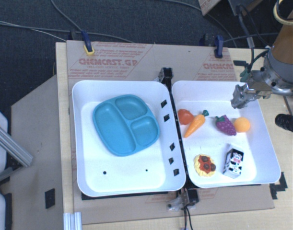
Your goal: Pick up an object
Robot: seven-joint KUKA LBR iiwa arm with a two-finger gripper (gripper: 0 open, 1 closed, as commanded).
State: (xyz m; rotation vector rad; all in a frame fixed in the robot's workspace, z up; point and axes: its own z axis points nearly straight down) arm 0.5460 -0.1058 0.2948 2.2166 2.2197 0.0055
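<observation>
My gripper (pixel 238 99) hangs over the right bin (pixel 267 150), behind the grapes (pixel 225 125). The plate (pixel 125 124) lies in the left bin (pixel 84 128).

This looks like a robotics lab or test cell. Left of the pincer (pixel 240 99), a table (pixel 132 56) topped with a protective-film sheet is held by blue-and-yellow clamps (pixel 87 44) at its far edge. Loose cables (pixel 64 18) trail over dark carpet (pixel 21 51) beyond. Two white bins (pixel 84 128) sit side by side, and an aluminium frame rail (pixel 9 145) stands far left.
</observation>
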